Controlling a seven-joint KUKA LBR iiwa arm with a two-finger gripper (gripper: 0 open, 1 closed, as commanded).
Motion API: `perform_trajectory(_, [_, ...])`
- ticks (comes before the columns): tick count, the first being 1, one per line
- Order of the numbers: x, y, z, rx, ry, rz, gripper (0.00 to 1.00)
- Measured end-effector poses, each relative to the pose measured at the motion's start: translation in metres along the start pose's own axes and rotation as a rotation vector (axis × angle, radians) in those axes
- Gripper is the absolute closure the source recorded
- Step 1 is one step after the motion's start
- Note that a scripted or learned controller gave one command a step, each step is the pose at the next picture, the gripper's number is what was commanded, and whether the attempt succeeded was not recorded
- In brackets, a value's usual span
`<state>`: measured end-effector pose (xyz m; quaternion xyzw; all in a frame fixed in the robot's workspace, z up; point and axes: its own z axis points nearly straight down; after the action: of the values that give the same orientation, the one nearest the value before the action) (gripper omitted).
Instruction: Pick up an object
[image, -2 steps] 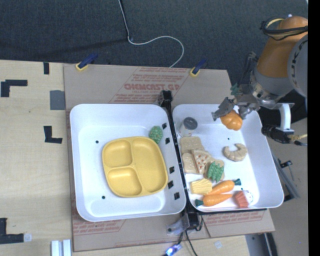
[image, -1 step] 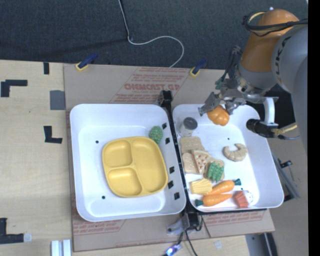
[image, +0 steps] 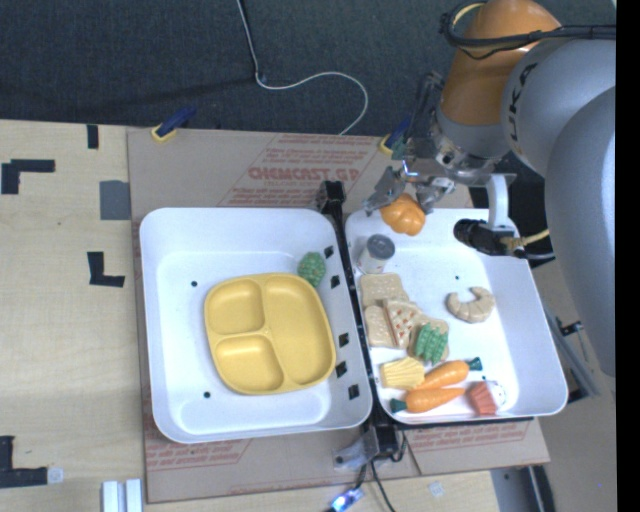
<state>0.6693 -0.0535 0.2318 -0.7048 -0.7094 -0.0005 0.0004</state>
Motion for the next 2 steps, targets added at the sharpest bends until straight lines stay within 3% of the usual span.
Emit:
perform_trajectory(1, [0.0253,0.0031,0.0167,0.003,-0.002,0.004,1.0])
perform_trajectory(2, [0.019,0.0033,0.0167,0.002,-0.003,0.006,1.0])
